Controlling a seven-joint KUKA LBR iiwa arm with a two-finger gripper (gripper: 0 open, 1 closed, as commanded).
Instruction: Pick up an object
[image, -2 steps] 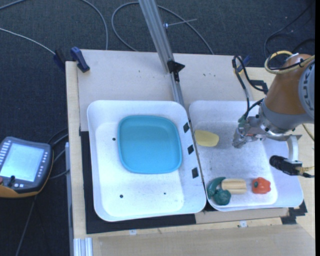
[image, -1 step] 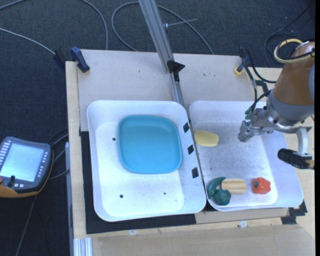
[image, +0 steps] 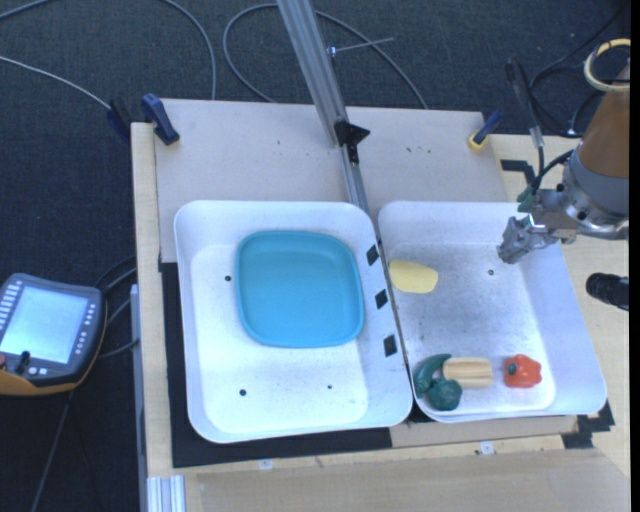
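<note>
White plastic bins were pictured side by side on the worktop, with the gripper poised above the upper right part of the right bin. Whether it was open or shut could not be told from this view, and nothing was seen held in it. The step in hand was judged to be the approach, before any grasp. Four candidate objects were seen in that bin: a yellow piece near the left wall, and, along the near edge, a green item, a tan block touching it, and a red pepper-like toy just beside the block. A descent onto one of them was judged to be called for next. The yellow piece, well apart from the others, was judged to offer the most open room; the three near-edge objects were crowded together against the rim. A blue tray was seen lying in the left bin.
</note>
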